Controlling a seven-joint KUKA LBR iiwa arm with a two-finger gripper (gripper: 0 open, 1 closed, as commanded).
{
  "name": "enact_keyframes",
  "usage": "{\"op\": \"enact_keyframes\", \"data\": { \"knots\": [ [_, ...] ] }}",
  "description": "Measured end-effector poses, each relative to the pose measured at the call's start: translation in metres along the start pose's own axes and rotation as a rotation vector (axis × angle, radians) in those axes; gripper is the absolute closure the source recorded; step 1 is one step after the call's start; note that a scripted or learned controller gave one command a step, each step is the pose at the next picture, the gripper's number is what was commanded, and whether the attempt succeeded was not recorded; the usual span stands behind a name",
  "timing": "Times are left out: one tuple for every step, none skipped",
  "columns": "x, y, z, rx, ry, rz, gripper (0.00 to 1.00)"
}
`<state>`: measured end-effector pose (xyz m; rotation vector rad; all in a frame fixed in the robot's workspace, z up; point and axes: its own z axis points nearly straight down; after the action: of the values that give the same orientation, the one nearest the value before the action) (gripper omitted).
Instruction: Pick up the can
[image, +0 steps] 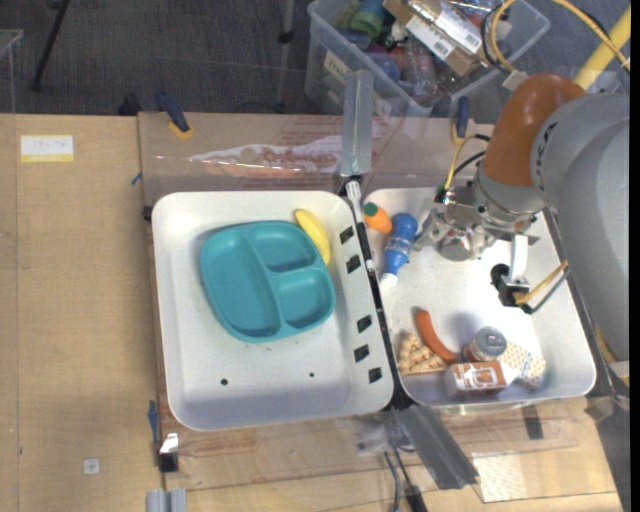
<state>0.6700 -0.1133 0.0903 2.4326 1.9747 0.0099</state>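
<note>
Right bin (560, 300), can (487, 345) between sausage (434, 335) and carton (478, 377), end effector (462, 240) state unclear.

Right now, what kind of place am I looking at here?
Probably a robotics lab bench: a grey robot arm with an orange band reaches over two shallow white bins holding toy food, like the yellow plastic banana.

Pale wooden worktop (70, 330) bearing a white label (47, 147) near its far left corner. Beyond its far edge, dark grey carpeted floor (180, 50) and a clear plastic crate (420, 45) of mixed clutter with yellow cable (600, 60) beside it.
</note>
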Motion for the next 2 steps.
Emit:
{"op": "enact_keyframes", "data": {
  "knots": [
    [-0.085, -0.014, -0.034, 0.008, 0.000, -0.016, 0.00],
    [0.013, -0.046, -0.001, 0.001, 0.002, -0.235, 0.00]
  ]
}}
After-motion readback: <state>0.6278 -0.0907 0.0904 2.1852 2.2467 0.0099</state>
